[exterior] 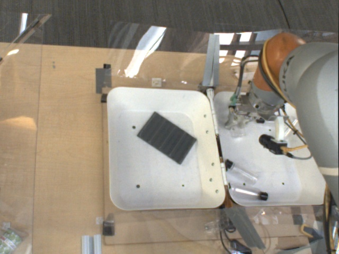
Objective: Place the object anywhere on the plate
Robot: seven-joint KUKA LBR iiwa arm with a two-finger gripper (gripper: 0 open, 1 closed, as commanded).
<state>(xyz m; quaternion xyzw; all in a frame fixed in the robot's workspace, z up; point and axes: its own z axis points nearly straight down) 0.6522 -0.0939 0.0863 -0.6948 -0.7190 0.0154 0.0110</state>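
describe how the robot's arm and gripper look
The arm is bulky and rounded, with a smooth grey casing and an orange band above the wrist. The gripper is small and pale metallic grey, with thin dark cables looping beside it.

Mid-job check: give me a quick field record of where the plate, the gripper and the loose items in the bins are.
plate: dark grey ribbed rectangle, flat, turned at an angle, in the left bin
on plate: nothing
gripper: low over the far left part of the right bin
loose items: two clear tubes with black ends, upper tube and lower tube, both in the right bin's near left corner
gripper to tubes: apart
task state: nothing placed on the plate yet
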